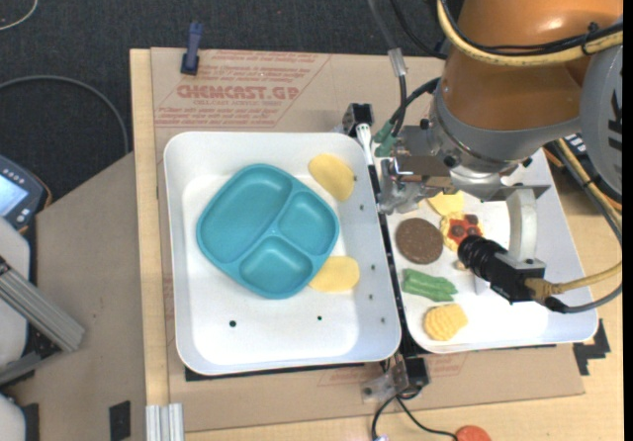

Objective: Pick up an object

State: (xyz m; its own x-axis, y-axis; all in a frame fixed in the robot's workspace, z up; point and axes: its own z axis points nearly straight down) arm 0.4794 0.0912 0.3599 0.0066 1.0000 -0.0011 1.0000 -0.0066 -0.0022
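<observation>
The step in hand is judged to be the approach, with no object seen taken up yet.

At centre left of the frame, in the left bin [188,330], a teal divided plate [267,228] is seen lying flat, with one yellow piece [331,174] touching its upper right edge and another yellow piece [335,274] at its lower right edge.

Right of centre, in the right bin [574,261], a brown round disc [419,240], a green pod-like piece [428,284] and a yellow ridged piece [444,321] are laid near one another, with a red and yellow piece [461,227] just right of the disc.

The gripper [391,182] is placed at the upper left corner of that bin, just above the disc; whether its jaws are apart or together cannot be told.

A descent onto one nearby piece, probably the disc, and a firm closing are called for next.
</observation>
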